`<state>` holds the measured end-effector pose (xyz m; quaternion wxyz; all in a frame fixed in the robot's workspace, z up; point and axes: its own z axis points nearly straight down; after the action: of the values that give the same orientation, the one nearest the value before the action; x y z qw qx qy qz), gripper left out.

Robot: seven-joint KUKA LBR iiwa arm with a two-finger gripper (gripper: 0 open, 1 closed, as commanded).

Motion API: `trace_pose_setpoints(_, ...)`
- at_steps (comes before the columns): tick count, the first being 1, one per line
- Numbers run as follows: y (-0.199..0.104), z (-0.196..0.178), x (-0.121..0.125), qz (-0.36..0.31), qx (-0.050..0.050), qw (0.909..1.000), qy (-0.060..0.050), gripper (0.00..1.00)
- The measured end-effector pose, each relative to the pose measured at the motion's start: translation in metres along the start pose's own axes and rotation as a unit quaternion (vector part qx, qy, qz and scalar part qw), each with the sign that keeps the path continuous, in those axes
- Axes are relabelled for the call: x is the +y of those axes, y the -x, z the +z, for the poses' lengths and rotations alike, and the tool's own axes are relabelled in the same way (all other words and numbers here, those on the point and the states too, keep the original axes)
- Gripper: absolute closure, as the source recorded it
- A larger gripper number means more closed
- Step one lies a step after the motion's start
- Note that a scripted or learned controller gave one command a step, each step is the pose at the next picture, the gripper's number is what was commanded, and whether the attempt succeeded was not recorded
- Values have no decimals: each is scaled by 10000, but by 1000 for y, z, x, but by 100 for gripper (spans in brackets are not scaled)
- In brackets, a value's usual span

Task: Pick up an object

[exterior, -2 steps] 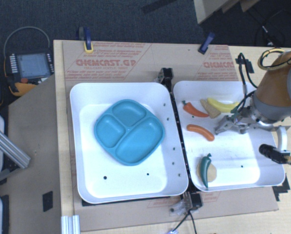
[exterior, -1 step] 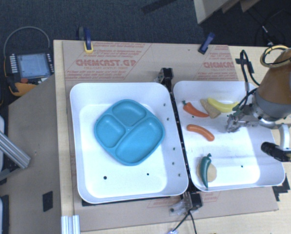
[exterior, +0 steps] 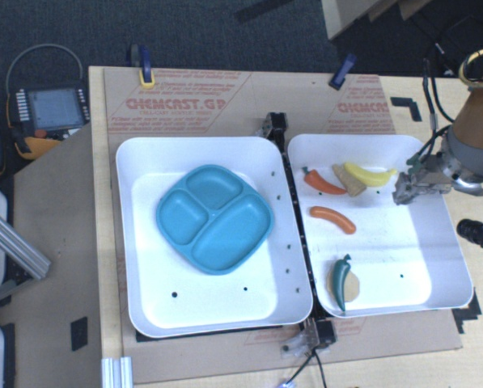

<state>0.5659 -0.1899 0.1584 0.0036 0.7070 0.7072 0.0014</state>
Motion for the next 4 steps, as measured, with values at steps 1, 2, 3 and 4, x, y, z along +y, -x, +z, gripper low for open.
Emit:
trace_pose_setpoints(1,-5,-63,1,-7,1,10000,1,100)
trace_pose_setpoints(2,-5,-75,2,-5,6,10000,-14,100)
trace_pose_setpoints(3,-55,-81,10,-30,17,10000,-17,100)
trace_pose_setpoints(4,-109,-83,20,-35,21,10000,-21,100)
